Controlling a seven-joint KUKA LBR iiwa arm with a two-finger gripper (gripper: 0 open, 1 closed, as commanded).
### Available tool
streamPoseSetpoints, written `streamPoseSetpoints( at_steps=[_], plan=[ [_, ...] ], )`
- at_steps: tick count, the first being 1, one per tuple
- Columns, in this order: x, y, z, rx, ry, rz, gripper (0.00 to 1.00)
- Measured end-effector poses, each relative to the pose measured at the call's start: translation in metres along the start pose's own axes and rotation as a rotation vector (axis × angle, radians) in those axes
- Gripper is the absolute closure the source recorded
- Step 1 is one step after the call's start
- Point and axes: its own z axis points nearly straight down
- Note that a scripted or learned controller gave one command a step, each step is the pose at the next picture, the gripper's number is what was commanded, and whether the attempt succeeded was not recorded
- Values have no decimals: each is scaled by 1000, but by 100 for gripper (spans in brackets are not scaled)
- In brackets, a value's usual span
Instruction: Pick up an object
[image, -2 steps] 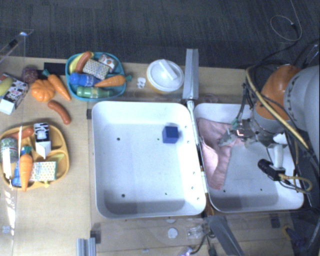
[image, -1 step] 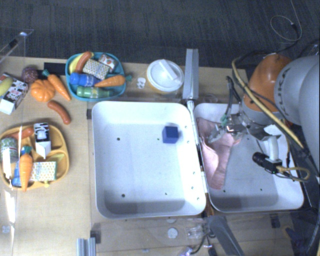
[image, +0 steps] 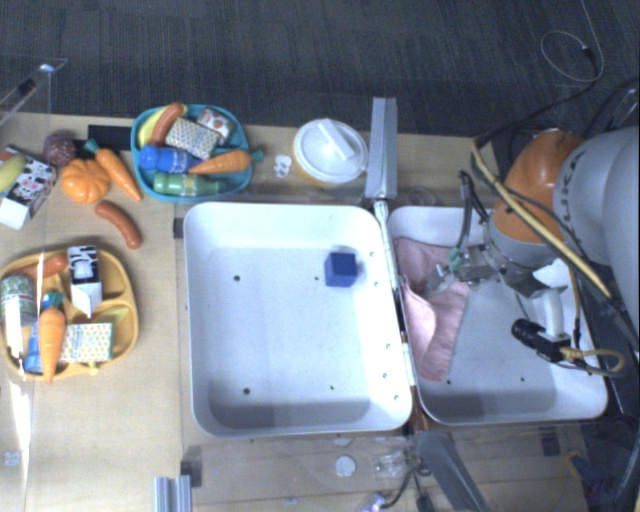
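- Two shallow white bins are set side by side on the wooden bench: the left bin (image: 230, 390) and the right bin (image: 520, 400), divided by a grey metal rail (image: 381, 150).
- One small blue cube (image: 342, 268), matte and sharp-edged, is seen in the left bin, toward 1 o'clock of its floor, well apart from every wall.
- One pink cloth (image: 437, 310), soft and crumpled, is draped against the right bin's left wall, at 9 o'clock of that bin.
- The gripper (image: 462, 266) is seen just at the cloth's upper edge; whether its fingers are spread or closed cannot be told, and nothing can be made out between them.
- The grey arm (image: 600, 200) with its orange band (image: 535, 175) and cables covers the right bin's 2 o'clock corner.
- Plastic toy food is gathered in a blue bowl (image: 195, 188) at 11 o'clock and a yellow plate (image: 125, 300) at 9 o'clock; a round white lid (image: 332, 148) lies at 12 o'clock.
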Motion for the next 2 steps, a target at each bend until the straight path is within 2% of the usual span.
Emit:
streamPoseSetpoints(
  at_steps=[1, 2],
  plan=[
    [-1, 3, -13, -8, -4, -1, 100],
    [39, 66, -94, 11, 3, -138, 100]
  ],
)
